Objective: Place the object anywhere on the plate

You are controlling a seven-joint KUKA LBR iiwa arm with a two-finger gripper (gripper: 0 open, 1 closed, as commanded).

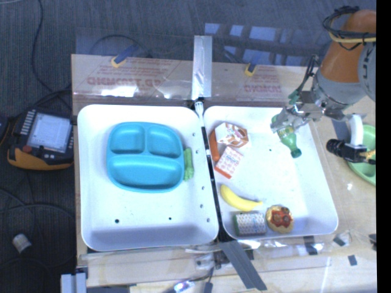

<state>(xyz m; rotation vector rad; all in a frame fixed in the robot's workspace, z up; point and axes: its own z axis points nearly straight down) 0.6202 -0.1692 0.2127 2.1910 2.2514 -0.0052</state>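
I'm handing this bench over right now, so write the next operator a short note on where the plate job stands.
Gripper: over the upper right corner of the right bin, with a green bottle at its tip. The grip itself is not clear enough to call.
Plate: blue, three compartments, in the left bin, nothing on it. A green item lies beside its right rim.
Right bin also holds snack packets, a banana, a grey block and a red fruit.
Done: nothing placed.
Left: carry one object across and set it on the plate.
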